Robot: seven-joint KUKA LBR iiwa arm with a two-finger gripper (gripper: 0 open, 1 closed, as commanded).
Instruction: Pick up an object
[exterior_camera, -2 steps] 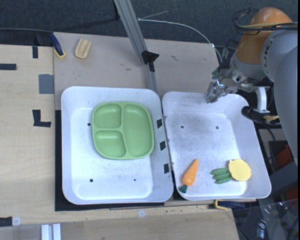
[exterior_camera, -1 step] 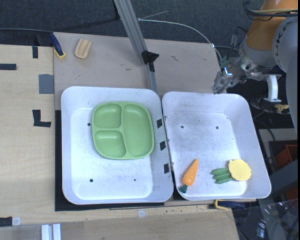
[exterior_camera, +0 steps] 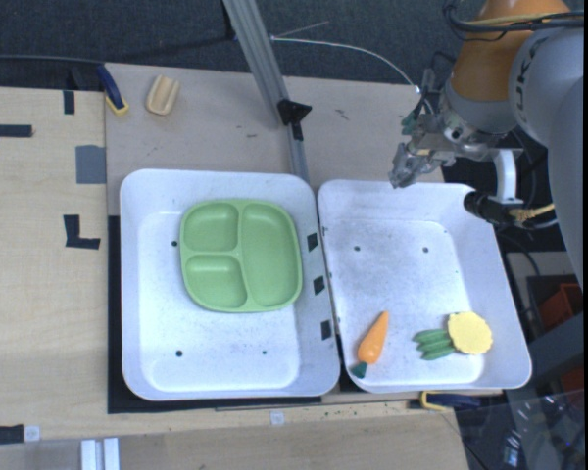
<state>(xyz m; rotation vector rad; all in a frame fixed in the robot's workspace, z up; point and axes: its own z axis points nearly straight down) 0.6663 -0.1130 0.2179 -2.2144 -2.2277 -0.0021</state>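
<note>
Hand (exterior_camera: 409, 169) hangs at upper right of frame, over the far rim of the right bin (exterior_camera: 490, 262). Nothing visible between its fingers; can't tell how far they're spread, too small and dark.

Candidate objs all sit low in that bin, well apart from the hand: toy carrot (exterior_camera: 372, 338) at lower centre-right, long axis tilted, tip toward lower left; corn (exterior_camera: 467, 333) w/ green husk touching it, further right. Carrot lies almost straight down-frame from hand, prob. the nearer pick. Green divided plate (exterior_camera: 241, 255) in left bin.

At the frame's upper right, the grey arm (exterior_camera: 559, 76) carries an orange band (exterior_camera: 505, 42), black cables, and a small, seemingly metallic gripper (exterior_camera: 404, 172).
</note>
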